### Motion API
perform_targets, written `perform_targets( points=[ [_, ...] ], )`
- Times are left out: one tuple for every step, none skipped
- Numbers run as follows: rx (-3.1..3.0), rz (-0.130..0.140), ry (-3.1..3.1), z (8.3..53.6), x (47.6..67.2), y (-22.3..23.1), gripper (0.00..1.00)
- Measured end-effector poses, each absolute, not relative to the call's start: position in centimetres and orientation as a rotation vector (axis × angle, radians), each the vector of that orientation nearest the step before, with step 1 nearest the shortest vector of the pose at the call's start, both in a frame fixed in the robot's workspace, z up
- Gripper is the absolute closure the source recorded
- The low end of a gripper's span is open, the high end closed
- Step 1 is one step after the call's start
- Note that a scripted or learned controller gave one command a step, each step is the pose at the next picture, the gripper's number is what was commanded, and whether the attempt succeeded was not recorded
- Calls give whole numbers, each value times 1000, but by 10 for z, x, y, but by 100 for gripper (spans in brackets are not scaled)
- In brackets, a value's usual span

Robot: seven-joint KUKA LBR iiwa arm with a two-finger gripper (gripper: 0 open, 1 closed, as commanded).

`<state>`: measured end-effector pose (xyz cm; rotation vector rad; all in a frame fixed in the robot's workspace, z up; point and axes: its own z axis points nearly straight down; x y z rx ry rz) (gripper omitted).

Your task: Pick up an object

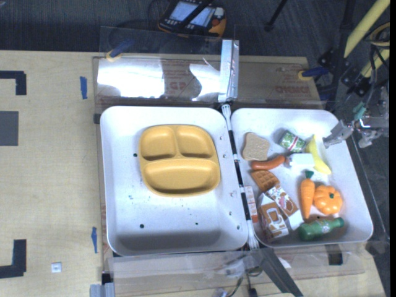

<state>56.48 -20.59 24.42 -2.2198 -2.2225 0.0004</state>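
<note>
1. Right now we see the gripper [339, 133] at the right bin's [362, 184] far right rim, near the yellow banana [318, 156]; we cannot tell whether it is parted or closed, and nothing shows clamped in it
2. We judge the step in hand to be the approach, with the picking not yet done
3. Nearest candidates lie in the right bin: the banana just beside the tool, the green can [292, 142] a little further left, and the carrot [307, 195] touching the orange pumpkin [328, 200] lower down
4. We would take the banana, since it sits closest and has bare bin floor on its right side
5. Its long axis runs roughly from the bin's far edge toward the near edge, leaning slightly right at the lower end, so we would close across that axis, at mid-length
6. We would come straight down, keeping clear of the rim and of the white card touching the banana's left side
7. The left bin [117, 184] holds a yellow divided tray [179, 159], which we leave alone
</note>
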Motion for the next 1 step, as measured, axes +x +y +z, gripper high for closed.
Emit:
perform_targets(
  points=[
    [-2281, -4, -2162, 96, 557, -196, 0]
  ],
)
